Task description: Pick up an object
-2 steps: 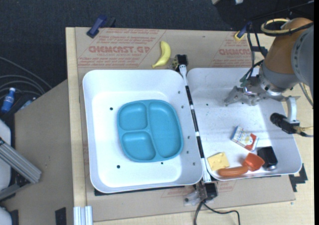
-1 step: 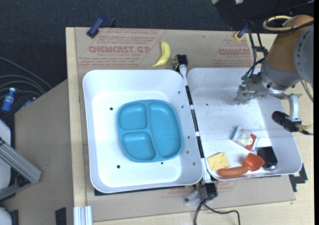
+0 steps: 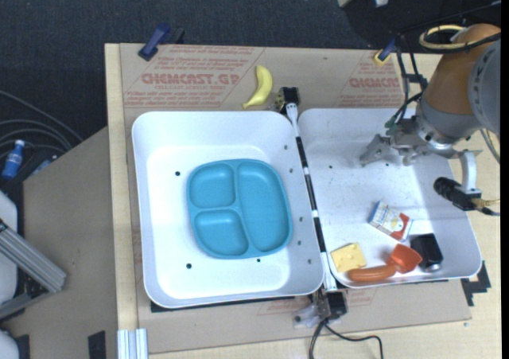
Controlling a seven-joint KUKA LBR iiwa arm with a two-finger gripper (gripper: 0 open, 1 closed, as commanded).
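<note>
The left bin (image 3: 151, 150) holds a blue divided plate (image 3: 238, 208); right of it, the right bin (image 3: 334, 134) holds a small carton (image 3: 390, 221), cheese (image 3: 347, 257) and a sausage (image 3: 372, 273), under an empty, spread end effector (image 3: 390, 149)

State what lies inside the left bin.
A blue divided plate lies in the left bin; its three sections hold nothing. The bin floor beneath the plate is covered.

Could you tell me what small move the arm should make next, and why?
Probably shift the gripper toward the near corner of the right bin, since the small carton, cheese wedge and sausage lie there, apart from it.
</note>
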